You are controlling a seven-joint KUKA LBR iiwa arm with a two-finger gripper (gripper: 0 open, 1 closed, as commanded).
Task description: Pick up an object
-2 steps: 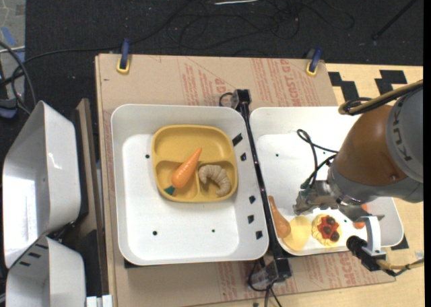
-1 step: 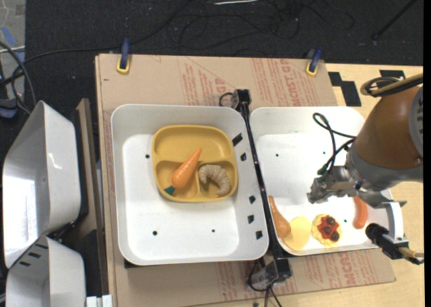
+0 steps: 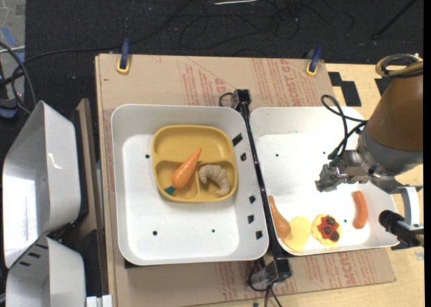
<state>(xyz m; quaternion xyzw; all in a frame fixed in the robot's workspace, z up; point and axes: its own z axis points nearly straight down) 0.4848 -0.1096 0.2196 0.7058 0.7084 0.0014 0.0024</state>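
In the left bin (image 3: pixel 135 184) a yellow divided plate (image 3: pixel 194 139) holds an orange carrot (image 3: pixel 186 167) and a pale shrimp (image 3: pixel 215 178). The right bin (image 3: pixel 296 130) holds a tan drumstick-shaped piece (image 3: pixel 279 218) at its front left, a yellow round piece (image 3: pixel 301 229), a small pizza-like disc with red and dark toppings (image 3: pixel 327 229) and a red sausage (image 3: pixel 361 209). My gripper (image 3: pixel 328 179) hangs over the right bin's middle right, above and left of the sausage. Nothing shows between its dark fingers.
Cables (image 3: pixel 340 127) trail from the wrist over the right bin. Black clips (image 3: pixel 243 97) mark the seam between the bins. Blue and yellow clamps (image 3: pixel 123 62) hold the cardboard bench at the back. White containers (image 3: pixel 37 178) stand off the bench at left.
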